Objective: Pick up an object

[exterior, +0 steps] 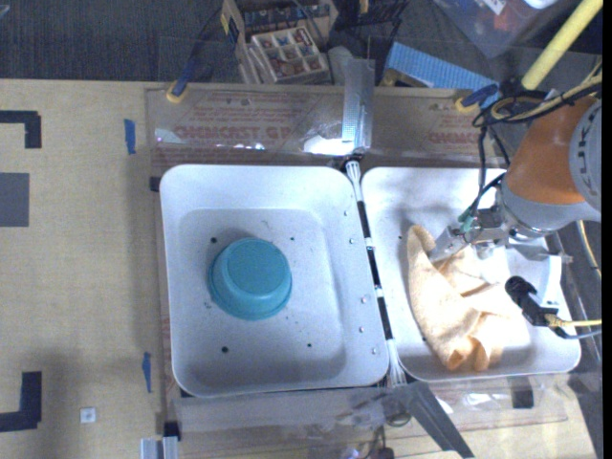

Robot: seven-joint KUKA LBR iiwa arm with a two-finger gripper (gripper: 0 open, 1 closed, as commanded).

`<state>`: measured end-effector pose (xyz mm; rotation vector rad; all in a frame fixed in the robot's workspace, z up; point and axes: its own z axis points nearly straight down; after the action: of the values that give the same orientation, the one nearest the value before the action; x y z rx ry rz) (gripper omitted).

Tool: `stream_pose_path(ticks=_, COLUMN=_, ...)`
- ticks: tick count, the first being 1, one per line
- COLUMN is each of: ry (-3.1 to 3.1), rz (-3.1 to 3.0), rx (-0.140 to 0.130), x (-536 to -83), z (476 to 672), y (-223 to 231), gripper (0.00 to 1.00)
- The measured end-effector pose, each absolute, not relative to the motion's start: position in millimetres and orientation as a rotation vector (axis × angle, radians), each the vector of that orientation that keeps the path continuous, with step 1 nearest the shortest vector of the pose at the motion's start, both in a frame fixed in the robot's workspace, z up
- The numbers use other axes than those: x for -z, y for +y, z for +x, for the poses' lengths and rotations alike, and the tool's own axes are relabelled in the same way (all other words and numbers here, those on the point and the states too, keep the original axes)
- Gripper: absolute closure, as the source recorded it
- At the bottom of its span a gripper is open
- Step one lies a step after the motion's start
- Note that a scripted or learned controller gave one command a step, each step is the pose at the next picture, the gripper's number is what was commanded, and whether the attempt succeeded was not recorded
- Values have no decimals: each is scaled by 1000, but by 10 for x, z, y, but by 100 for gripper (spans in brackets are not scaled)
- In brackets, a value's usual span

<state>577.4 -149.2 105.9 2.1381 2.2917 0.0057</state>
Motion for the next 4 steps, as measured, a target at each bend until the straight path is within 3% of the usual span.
stream_pose_path(ticks=1, ry=2284, rz=2141, rx=-8, x=-1163, z=5777, y=-1514, gripper=100)
stream_pose_path(ticks=2, ry=2566, rz=1802, rx=-3, x=-1760, z=6530, y=-1267, gripper=100)
stream_pose_path(ticks=3, ry=2566, rz=1802, rx=-2, x=-1759, z=6530, y=-1266, gripper=0)
stream_pose_path(ticks=4, ry=2566, rz=1802, rx=-2, x=-1759, z=6530, y=-1266, gripper=0)
